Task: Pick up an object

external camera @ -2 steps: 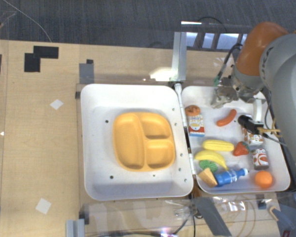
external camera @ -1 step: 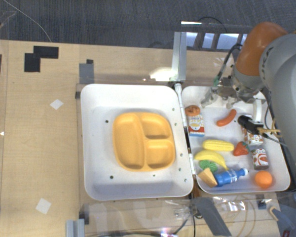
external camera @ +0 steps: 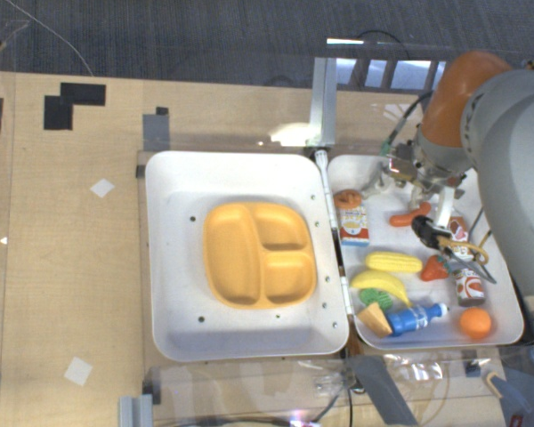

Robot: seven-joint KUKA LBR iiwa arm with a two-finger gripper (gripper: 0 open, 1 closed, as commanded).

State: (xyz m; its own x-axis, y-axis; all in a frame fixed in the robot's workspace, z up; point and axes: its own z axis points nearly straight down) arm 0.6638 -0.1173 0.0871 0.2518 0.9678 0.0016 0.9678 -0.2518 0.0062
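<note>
Robotics laboratory or test cell, not a domestic or retail space. Evidence as follows. Light wooden bench [external camera: 62, 265] marked with black squares [external camera: 71, 103] and small pale tags [external camera: 101, 187], consistent with calibration markers. Two shallow white bins [external camera: 169, 327] fixed side by side between metal brackets [external camera: 324, 96]. Grey industrial arm [external camera: 516, 149] with orange band [external camera: 449, 96] entering from the right, loose cabling [external camera: 400, 132] at the wrist. Dark carpet-type flooring [external camera: 205, 16] beyond the bench edge. Contents of bins toy-like: yellow divided tray [external camera: 258, 252], plastic bananas [external camera: 383, 283], small orange ball [external camera: 475, 322], blue bottle [external camera: 416, 317]. Typical manipulation test props.
</note>
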